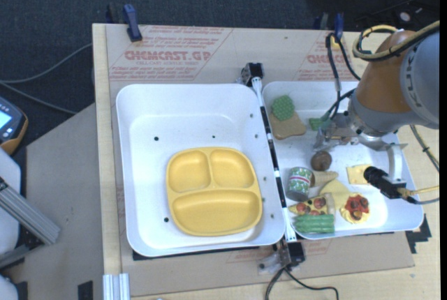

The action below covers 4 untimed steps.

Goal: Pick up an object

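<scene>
Well, you see the arm (388,79) reach in from the right over the right bin (401,216), and the gripper (327,144) hangs approx. over the middle of this bin, just above a brown round piece (321,161). If the gripper touches this piece or not, you cannot tell from this angle, and you also cannot tell if it is released or clenched; nothing is seen to be grasped. All small objects lie in the right bin: a green round piece (283,107) at the back, touching a tan flat piece (289,126); a small green can (300,182) near the left wall; a yellow square (358,174) and a yellow wedge (336,189) beside it; in front a pizza slice (311,207), a green ribbed piece (315,224) and a round piece w/ red spots (356,206). The left bin (181,117) holds a yellow divided plate (213,190), lying flat.
</scene>
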Motion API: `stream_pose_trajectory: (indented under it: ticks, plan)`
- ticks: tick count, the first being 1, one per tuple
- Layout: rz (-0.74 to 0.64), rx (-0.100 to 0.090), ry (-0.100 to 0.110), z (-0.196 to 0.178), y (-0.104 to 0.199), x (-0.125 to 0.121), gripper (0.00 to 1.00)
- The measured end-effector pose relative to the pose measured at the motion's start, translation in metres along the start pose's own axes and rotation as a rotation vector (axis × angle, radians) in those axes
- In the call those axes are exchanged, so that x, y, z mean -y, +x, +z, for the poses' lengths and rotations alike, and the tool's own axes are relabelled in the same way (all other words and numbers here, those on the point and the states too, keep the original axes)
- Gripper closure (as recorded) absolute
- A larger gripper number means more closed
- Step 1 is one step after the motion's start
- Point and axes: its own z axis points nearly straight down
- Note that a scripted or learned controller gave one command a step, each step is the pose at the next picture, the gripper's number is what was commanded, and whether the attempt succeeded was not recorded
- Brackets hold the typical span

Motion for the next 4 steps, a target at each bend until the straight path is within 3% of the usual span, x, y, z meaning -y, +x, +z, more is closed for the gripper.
stream_pose_trajectory:
  ticks: [1, 2, 3, 4]
  plan:
    - [0.0, -0.001, 0.001, 0.001, 0.0, 0.0, 0.0]
    - [-0.002, -0.003, 0.006, 0.011, 0.033, 0.023, 0.0]
    - [0.001, 0.002, -0.002, 0.011, 0.003, 0.002, 0.0]
    - [-0.002, -0.002, 0.005, 0.011, 0.029, 0.02, 0.0]
